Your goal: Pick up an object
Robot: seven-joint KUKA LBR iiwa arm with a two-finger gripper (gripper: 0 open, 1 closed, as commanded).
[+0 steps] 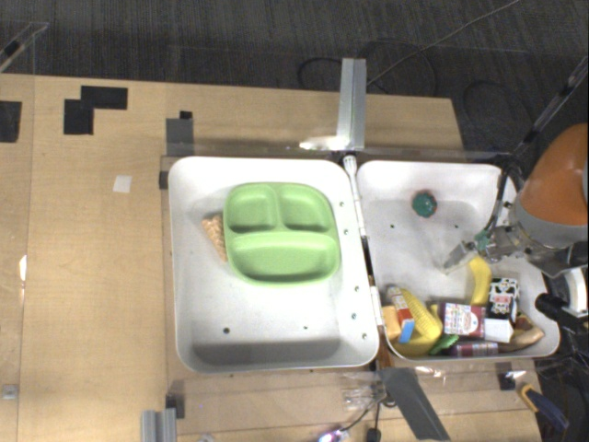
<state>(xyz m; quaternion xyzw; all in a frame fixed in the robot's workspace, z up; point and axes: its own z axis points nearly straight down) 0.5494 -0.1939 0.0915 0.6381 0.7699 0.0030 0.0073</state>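
The tool (471,247) hangs low in the right bin (396,184); I cannot tell whether it is released or clenched. Just below it stands a banana (479,279), likely light, firm and smooth, best pinched across its middle. Further below lie small boxes (465,320), stiff and easily squared. Up and left sits a green ball (423,204), apt to roll. Far left, a green tray (279,231), too broad.

Robotics lab: wood surface (92,274) w/ two white bins (198,339), metal post (352,104), cables (433,49), dark carpet floor (230,17).
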